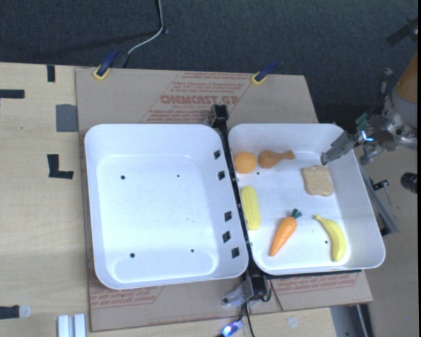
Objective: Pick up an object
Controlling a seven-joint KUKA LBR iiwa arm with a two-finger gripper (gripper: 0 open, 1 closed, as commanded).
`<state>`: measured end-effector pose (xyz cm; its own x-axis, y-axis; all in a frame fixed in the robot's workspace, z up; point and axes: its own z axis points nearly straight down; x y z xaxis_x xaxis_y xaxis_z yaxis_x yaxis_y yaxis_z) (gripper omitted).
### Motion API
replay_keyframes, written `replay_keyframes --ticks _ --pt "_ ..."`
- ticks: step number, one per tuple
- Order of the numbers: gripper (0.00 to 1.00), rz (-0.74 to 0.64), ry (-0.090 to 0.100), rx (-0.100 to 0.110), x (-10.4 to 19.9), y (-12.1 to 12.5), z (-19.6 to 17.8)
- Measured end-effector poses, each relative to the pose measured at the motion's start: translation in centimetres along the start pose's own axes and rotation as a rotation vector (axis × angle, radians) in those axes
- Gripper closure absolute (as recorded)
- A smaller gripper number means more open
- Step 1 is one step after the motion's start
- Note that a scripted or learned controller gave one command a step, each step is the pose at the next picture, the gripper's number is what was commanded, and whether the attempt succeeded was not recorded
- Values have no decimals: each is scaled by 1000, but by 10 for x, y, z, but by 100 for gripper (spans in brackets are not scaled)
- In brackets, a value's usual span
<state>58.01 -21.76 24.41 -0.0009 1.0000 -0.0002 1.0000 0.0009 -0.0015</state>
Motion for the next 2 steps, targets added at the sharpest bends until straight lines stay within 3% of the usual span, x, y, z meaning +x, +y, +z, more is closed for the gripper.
replay_keyframes --ticks 1,2 --pt "0 2 0 4 -6 -28 166" --pt "0 -7 -2 -11 54 40 56"
